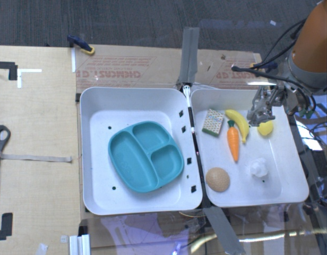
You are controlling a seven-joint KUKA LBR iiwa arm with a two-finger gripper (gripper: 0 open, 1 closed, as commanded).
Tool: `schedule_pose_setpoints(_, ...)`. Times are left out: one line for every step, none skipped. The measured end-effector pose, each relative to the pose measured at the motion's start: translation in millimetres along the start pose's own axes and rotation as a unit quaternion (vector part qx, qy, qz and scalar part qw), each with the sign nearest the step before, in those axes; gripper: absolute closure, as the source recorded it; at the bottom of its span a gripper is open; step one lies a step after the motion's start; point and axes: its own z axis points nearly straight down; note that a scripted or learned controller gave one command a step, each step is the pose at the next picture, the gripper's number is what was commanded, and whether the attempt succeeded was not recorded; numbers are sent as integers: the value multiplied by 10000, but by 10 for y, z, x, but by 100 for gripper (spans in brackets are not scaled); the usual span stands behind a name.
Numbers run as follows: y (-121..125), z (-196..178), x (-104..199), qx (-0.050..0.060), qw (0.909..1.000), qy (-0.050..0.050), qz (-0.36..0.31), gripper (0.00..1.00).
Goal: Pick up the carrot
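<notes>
Lying mid right bin (291, 190), carrot (233, 143) touching banana (239, 122), pincer (257, 115) nr lemon (265, 128)

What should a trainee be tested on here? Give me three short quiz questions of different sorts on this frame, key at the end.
1. True or false: the carrot lies in the same bin as the teal divided plate.
2. Multiple choice: what lies alongside the carrot, touching near its green top? A) scissors B) banana C) clamp
3. Fill in: the gripper hangs over the ___ bin, near the small yellow lemon.

Key: 1 false, the carrot is in the right bin and the plate in the left bin; 2 B; 3 right.
</notes>
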Motion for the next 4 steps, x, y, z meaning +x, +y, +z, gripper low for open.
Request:
schedule_pose_setpoints(0, -97, -18, 3, 10000, -24, -3, 100)
schedule_pose_setpoints(-2, -195, -36, 6, 10000, -51, -5, 100)
schedule_pose_setpoints(-4, -291, -54, 9, 10000, -74, -5, 100)
schedule_pose_setpoints(-6, -387, -73, 12, 9999, -100, -5, 100)
